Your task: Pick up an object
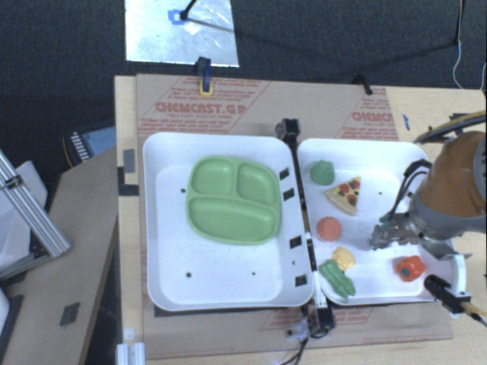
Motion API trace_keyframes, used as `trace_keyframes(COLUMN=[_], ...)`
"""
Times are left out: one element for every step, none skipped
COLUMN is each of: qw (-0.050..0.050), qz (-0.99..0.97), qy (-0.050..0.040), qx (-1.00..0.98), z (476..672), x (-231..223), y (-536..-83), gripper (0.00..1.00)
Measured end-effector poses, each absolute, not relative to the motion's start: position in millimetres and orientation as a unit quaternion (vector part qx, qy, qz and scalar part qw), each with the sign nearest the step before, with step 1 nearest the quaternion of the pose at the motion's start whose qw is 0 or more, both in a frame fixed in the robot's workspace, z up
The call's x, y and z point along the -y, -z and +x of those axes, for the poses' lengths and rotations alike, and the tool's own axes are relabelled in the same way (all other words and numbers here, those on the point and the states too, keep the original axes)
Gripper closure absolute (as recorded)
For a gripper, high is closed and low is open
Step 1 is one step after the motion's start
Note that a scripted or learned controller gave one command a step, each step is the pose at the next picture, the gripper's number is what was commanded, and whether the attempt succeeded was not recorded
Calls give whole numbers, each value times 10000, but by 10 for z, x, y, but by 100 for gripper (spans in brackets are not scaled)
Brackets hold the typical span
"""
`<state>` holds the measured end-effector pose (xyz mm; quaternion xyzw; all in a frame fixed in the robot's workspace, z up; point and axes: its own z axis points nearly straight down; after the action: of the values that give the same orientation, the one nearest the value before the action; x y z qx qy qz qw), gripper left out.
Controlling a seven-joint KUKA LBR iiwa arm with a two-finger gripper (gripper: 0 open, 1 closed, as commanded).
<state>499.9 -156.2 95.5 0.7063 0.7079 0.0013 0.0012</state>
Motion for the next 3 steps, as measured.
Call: trace_keyframes(qw=[27,31,36], qz=[7058,7057,7056], qy=[-13,-15,-20], qx=[-7084,-7085,-7086], z=[5059,5086,5107], x=[1600,1625,1629], y=[-1400,-1834,-2374], gripper=[100,100,100])
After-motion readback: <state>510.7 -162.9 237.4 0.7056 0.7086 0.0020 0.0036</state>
